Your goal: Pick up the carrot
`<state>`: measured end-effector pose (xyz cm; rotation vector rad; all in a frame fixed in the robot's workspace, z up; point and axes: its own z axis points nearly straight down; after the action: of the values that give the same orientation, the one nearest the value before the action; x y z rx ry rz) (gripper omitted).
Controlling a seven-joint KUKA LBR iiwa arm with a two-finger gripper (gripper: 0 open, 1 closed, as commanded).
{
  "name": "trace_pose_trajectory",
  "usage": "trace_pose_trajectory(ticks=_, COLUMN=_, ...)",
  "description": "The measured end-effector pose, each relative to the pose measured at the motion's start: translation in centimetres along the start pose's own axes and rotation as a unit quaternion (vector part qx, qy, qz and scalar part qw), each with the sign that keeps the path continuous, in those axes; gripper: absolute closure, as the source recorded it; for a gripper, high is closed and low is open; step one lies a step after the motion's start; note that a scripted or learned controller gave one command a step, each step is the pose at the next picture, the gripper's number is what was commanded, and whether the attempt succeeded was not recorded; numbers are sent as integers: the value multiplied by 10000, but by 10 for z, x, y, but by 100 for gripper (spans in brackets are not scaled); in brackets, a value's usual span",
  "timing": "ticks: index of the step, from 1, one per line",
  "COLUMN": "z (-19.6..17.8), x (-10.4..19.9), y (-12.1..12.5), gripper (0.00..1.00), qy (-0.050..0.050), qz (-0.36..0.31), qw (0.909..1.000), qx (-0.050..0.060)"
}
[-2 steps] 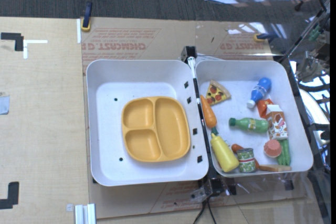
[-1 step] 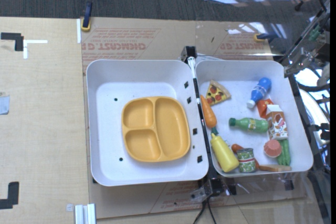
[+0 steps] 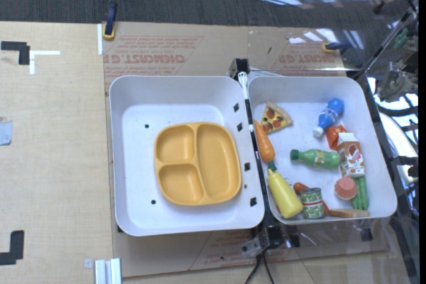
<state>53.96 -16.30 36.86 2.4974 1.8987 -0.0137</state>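
Note:
The carrot [image 3: 264, 143] is a short orange piece lying along the left wall of the right bin [image 3: 303, 91], just below the pizza slice [image 3: 274, 118] and above the yellow mustard bottle [image 3: 283, 194]. It lies free, with nothing touching it from above.
The left bin [image 3: 133, 116] holds a yellow divided plate [image 3: 198, 163]. The right bin also holds a green bottle [image 3: 316, 157], a blue-and-white bottle [image 3: 329, 115], a juice carton [image 3: 350, 157], a tin can [image 3: 311, 203] and a pink cup [image 3: 345, 187]. Cables and metal parts stand at the far right.

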Motion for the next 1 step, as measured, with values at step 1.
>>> trace_pose_trajectory(ticks=1, z=0, x=0, y=0, gripper=0, qy=-1, qz=1, qw=10000, qx=1)
